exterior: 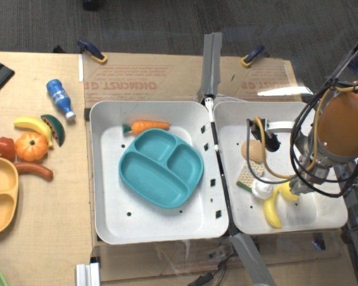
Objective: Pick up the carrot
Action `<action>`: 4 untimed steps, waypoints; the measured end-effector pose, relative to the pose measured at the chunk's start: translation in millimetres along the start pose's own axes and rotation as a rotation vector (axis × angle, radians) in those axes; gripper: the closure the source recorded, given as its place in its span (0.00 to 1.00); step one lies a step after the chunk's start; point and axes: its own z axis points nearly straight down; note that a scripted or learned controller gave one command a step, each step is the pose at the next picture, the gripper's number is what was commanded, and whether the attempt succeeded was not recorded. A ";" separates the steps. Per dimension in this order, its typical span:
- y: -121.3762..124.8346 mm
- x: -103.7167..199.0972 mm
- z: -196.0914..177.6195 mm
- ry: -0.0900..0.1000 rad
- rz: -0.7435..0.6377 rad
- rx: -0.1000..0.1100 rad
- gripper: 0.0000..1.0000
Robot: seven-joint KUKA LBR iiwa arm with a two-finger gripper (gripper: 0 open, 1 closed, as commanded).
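1. Camera view: an orange plastic carrot (pixel 148 126) with a green top is lying on its side along the upper edge of the left shallow white bin (pixel 101 177), left of the frame's centre.
2. It is resting just beside the upper rim of a teal divided plastic plate (pixel 161 168), which is taking up the middle of that bin.
3. At the frame's right, the gripper (pixel 295 186) is hanging low in the right shallow white bin (pixel 238 224), just beside a yellow plastic banana (pixel 273 212) and well apart from the carrot; whether it is wide or narrow cannot be told.
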 end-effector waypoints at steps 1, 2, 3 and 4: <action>17.8 30.5 -78.9 0.003 0.334 0.002 1.00; -2.6 7.4 -27.3 0.001 0.364 0.000 1.00; 46.5 30.5 -122.4 0.005 0.387 0.002 1.00; 79.4 10.0 -35.1 0.002 0.223 0.001 1.00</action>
